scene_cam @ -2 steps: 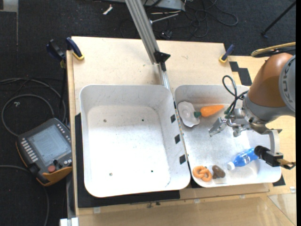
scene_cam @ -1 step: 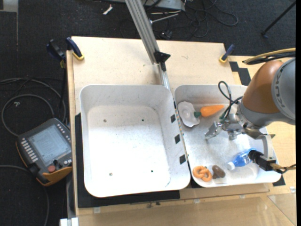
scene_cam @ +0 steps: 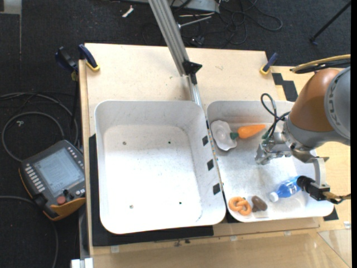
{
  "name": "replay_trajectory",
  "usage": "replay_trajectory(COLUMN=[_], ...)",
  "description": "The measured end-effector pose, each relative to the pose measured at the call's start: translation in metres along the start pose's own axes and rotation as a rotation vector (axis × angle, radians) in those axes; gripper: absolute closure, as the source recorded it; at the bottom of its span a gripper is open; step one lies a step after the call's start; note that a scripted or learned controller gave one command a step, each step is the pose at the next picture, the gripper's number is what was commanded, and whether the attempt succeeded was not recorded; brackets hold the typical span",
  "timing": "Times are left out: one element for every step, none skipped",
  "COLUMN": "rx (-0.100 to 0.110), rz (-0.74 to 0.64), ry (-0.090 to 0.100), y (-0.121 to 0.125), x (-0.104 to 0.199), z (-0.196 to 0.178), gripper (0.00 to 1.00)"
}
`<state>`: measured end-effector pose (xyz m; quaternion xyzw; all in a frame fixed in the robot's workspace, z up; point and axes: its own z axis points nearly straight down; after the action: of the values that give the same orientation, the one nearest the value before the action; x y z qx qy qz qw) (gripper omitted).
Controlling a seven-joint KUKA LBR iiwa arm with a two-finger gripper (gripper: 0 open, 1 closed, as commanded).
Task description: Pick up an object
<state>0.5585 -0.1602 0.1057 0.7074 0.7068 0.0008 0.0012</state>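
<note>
**Arm parked over the right bin, nothing picked yet**

Standing by the bench: two white bins sit side by side. The left bin [scene_cam: 148,166] has just bare floor showing, and all the stuff is in the right bin [scene_cam: 268,108]. The grey KUKA arm [scene_cam: 321,113] comes in from the right, and its gripper [scene_cam: 266,152] hangs low over the middle of the right bin. From this angle I honestly can't tell whether the claw is apart or together; it's a small metallic blob, and I see nothing held in it.

The objects: an orange carrot [scene_cam: 251,130] lies near the bin's far wall, just beside a whitish crumpled thing [scene_cam: 223,135] by the divider. The gripper is near the carrot's right end but apart from it. Toward the front edge there's a blue-and-clear bottle [scene_cam: 284,190] lying on its side, and in the front left corner an orange pretzel-shaped toy [scene_cam: 240,205] touches a small brown lump [scene_cam: 259,204].

A teach pendant [scene_cam: 53,177] sits on the floor left of the bench.
</note>
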Motion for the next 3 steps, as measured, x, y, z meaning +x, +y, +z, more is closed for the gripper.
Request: replay_trajectory(rx=[-0.002, -0.002, -0.005], rz=[-0.002, -0.003, -0.004], ry=[-0.001, -0.001, -0.002], y=[0.000, -0.004, 0.002], x=[-0.002, 0.002, -0.001], z=[-0.042, -0.087, -0.150], gripper=[1.00, 1.00, 1.00])
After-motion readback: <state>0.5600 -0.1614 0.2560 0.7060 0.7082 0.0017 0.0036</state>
